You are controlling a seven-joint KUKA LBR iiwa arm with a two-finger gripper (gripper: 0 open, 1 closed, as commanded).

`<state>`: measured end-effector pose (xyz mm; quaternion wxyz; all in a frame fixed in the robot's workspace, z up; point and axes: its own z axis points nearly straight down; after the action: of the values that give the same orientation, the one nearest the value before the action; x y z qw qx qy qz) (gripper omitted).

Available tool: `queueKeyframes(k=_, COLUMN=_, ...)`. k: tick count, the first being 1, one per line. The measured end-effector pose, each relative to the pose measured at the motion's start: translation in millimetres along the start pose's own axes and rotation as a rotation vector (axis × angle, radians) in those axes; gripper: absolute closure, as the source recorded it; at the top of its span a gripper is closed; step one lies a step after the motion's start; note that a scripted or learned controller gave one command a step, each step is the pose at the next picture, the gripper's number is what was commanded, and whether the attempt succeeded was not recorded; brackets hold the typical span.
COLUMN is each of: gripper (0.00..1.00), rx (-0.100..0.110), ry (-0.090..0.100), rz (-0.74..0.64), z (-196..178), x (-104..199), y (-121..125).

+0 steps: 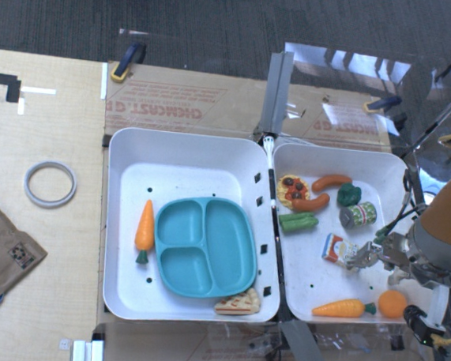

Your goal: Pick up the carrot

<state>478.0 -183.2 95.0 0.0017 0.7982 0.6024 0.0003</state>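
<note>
Two carrots are counted: one carrot (146, 225) in the left bin (120, 205) beside the teal tray (203, 247), another carrot (342, 308) in the right bin (309, 303) by an orange (393, 304). The gripper (365, 257) is seen over the right bin; its opening cannot be told.

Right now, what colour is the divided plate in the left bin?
Teal blue, seen in the camera view: the divided plate.

Robotics lab: wooden bench (41, 118) bearing two white bins (118, 229), toy food (146, 225), clamps (127, 61), tape roll (50, 183), beside grey carpet (186, 13).
</note>
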Motion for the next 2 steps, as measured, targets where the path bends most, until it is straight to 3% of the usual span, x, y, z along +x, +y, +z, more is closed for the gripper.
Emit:
queueKeyframes(k=1, gripper=0.0, rx=0.005, ry=0.002, rz=-0.225, z=4, x=12, y=-4)
queueKeyframes(k=2, gripper=0.0, rx=0.003, ry=0.0, rz=-0.317, z=-58, x=-13, y=57)
